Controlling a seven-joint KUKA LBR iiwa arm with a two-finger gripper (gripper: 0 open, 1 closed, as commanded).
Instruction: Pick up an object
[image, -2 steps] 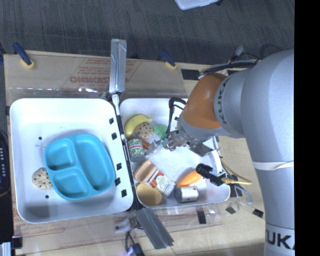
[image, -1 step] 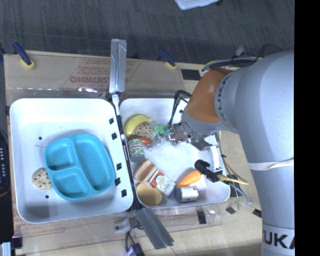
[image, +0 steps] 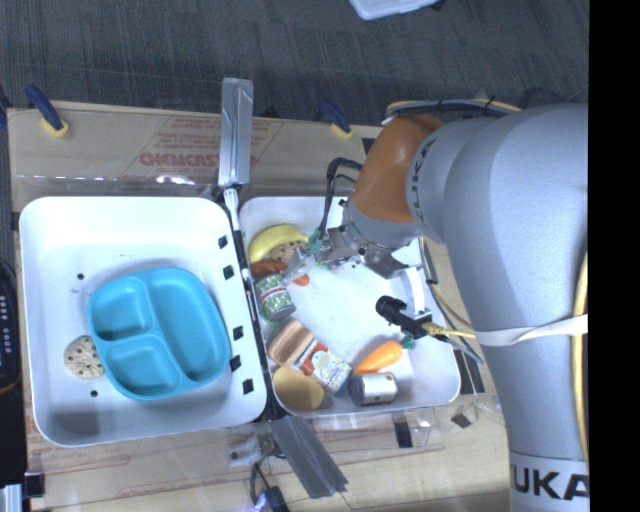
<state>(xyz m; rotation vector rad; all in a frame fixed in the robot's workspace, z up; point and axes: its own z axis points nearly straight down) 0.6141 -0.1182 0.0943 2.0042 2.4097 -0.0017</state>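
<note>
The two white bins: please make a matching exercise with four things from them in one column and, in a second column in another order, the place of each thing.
Things:
1. blue divided plate
2. cookie
3. carrot
4. banana

Places:
A. right bin, near its lower edge, just above a small metal can
B. left bin, in the middle
C. right bin, upper left corner
D. left bin, just off the plate's left edge

Pairs: 1-B, 2-D, 3-A, 4-C
</note>
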